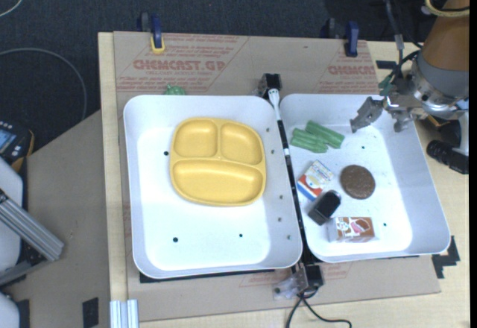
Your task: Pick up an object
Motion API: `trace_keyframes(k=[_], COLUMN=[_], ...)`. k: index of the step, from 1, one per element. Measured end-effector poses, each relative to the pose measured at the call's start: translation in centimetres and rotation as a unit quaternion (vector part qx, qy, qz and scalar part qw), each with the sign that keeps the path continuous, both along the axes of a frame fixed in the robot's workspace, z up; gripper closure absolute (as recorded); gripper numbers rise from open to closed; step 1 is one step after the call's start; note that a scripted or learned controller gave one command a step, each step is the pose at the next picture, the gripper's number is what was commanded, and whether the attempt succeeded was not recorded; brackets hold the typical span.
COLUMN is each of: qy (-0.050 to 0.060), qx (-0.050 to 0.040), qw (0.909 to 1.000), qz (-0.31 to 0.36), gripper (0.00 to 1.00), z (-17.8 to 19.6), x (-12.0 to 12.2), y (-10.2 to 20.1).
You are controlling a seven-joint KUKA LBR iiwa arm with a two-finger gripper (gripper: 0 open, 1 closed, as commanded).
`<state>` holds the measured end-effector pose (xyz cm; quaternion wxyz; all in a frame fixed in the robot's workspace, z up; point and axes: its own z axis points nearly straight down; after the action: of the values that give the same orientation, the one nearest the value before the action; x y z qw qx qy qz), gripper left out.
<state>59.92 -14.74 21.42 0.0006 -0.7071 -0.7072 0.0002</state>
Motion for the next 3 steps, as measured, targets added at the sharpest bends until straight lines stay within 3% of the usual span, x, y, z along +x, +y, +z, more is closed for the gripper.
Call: trace_keyframes(k=[1,2,3], qy=[0.001,0.003,-0.003], qx=[0.0011,-0.0001,0.0017], qw=[1.0,1.0,1.0], qz=[0.003,-0.003,0.003], gripper=[0.0,0.0,0.0], z=[-13.7,-12.9,-2.3], x=[6.5,0.1,-5.9], y=[4.8,-0.5,8.4])
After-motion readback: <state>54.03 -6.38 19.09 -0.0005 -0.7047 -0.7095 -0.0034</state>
